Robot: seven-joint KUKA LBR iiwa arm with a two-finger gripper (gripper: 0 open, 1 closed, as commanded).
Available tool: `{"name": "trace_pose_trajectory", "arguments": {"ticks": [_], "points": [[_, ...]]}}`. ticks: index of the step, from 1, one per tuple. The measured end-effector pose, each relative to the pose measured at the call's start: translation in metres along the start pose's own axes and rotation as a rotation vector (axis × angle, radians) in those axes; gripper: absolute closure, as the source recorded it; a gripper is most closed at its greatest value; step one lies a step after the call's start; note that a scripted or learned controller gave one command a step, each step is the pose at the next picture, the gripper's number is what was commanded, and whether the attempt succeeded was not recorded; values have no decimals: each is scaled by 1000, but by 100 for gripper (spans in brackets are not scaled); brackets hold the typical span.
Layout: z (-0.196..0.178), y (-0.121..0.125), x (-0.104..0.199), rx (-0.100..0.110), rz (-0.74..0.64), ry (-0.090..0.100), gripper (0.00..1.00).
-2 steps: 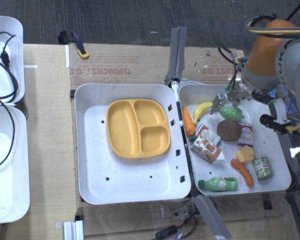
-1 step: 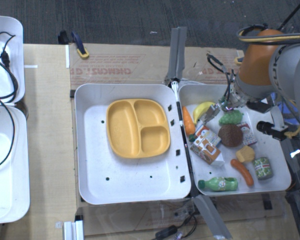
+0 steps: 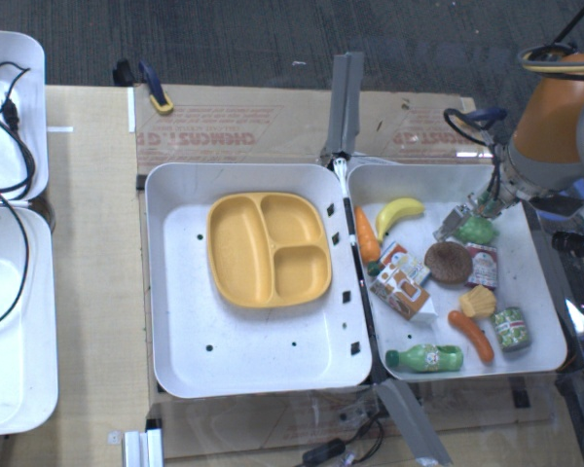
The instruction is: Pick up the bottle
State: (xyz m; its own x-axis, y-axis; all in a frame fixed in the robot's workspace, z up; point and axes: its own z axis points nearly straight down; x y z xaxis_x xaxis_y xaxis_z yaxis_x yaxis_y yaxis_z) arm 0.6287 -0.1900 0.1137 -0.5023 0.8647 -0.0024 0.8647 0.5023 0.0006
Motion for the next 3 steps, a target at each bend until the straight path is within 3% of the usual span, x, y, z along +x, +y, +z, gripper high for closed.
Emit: {"name": "trace_pose_trajectory", "arguments": {"ticks": [1,2,3], "points": [[22,20,-27,1,116,3,0],[13,20,-28,-1,115,-1,100],[13,20,-28,0,114,0,0]]}}
